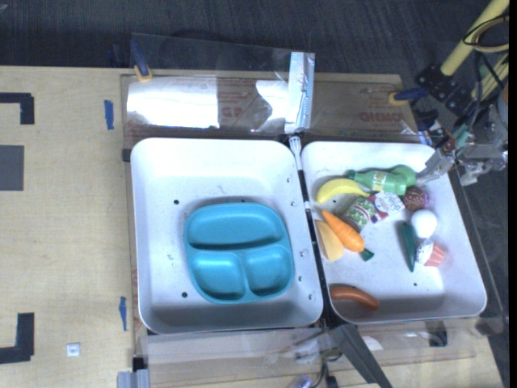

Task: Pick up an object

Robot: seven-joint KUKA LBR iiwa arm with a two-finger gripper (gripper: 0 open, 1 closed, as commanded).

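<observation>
Nothing is lifted yet; the gripper [432, 166] sits at the right bin's [468, 297] upper right edge, grip state impossible to tell; the green bottle [380, 179], banana [337, 189] and carrot [346, 231] lie inside, the grasp remaining.

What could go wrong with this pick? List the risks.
1. The toys in the right bin are crowded: the banana, green bottle and carrot touch or overlap, so a grab may catch two or knock one aside.
2. The hand is at the bin's far right rim and could clip it going down.
3. The sausage lies against the near wall, leaving little room for a grip.
</observation>
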